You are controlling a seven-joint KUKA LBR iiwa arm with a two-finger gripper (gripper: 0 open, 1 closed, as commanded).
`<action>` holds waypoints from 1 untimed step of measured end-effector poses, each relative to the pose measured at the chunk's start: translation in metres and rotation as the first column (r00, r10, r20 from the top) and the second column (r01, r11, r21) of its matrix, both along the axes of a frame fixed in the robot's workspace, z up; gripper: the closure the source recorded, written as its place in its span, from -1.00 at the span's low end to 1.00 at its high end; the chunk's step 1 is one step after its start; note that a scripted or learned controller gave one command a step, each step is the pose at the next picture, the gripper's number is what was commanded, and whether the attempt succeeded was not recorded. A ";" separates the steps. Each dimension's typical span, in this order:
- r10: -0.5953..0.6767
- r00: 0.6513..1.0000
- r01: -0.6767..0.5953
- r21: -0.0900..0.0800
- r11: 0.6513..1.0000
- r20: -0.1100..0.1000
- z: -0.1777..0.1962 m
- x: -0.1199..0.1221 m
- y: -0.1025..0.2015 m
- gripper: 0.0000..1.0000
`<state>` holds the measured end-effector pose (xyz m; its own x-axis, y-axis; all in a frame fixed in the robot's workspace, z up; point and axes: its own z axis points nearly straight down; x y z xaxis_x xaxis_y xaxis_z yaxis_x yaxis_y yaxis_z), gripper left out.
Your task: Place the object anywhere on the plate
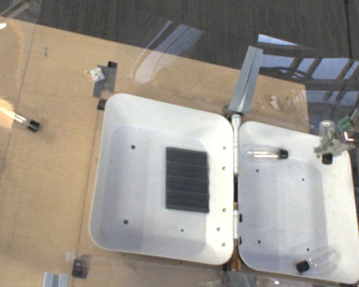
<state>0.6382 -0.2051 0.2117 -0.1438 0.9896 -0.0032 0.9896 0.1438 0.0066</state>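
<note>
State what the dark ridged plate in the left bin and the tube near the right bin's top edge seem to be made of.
Plate: probably matte dark plastic or rubber; dull, with no glare, and ribbed. Tube: clear glass or plastic; the bin shows through it, with a black cap.

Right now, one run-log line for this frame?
gripper: far right edge of right bin, fingers unclear | tube: right bin, far end | second tube: near corner | dark plate: left bin, bare

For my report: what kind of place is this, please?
Probably a robotics lab or test cell. Two white bins sit on a wooden bench, a dark ridged plate lies in one, clear tubes in the other, and a gripper reaches in.
</note>
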 end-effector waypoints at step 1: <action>0.339 0.941 -0.339 -0.001 0.941 0.000 -0.016 0.032 0.060 1.00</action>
<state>0.6703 -0.1447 0.1956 -0.4708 0.8822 -0.0040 0.8822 0.4708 0.0062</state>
